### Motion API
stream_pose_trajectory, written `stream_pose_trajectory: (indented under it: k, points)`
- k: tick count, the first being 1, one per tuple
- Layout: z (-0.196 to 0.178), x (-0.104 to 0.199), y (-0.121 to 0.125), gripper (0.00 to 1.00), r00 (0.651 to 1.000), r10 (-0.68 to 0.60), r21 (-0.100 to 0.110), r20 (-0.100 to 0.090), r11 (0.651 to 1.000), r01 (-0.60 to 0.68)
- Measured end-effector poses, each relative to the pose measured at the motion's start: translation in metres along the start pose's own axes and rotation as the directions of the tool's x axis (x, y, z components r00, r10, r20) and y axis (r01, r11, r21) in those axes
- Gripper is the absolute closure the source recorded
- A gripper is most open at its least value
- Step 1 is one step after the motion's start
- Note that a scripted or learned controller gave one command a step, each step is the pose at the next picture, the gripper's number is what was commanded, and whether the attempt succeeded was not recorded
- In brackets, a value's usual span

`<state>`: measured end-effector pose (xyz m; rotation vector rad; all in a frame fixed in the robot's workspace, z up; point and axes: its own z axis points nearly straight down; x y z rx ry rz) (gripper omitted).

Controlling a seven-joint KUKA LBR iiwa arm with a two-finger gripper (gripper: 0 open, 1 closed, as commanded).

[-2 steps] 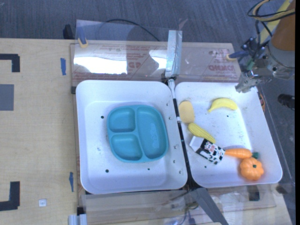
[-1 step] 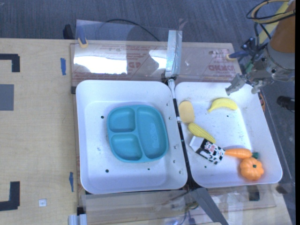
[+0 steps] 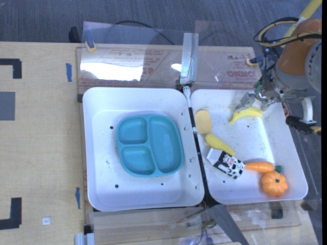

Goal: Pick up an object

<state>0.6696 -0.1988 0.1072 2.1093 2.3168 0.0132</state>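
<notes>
My gripper (image 3: 253, 103) hangs at the back of the right bin (image 3: 299, 152), just above a yellow banana (image 3: 246, 115) that lies on the bin floor. Its fingers look spread apart, with one fingertip (image 3: 241, 105) right at the banana's upper left end, and nothing is held between them. Further toward the front lie a pale yellow squash-like piece (image 3: 203, 121), a corn cob (image 3: 220, 143), a black-and-white cow-patterned carton (image 3: 226, 164), a carrot (image 3: 260, 166) and an orange pumpkin (image 3: 274, 184).
The left bin (image 3: 97, 152) holds a teal divided plate (image 3: 150, 145). A clear plastic wall (image 3: 153, 60) rises behind both bins, with a metal post (image 3: 189, 57) at the middle. Cables (image 3: 271, 32) loop above the wrist at the upper right.
</notes>
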Motion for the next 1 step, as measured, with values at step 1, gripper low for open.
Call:
stream_pose_trajectory:
  k: [1]
  points:
    - [0.0051,0.0028,0.0024,0.0,0.997,-0.082,0.006,-0.001,0.997,0.082]
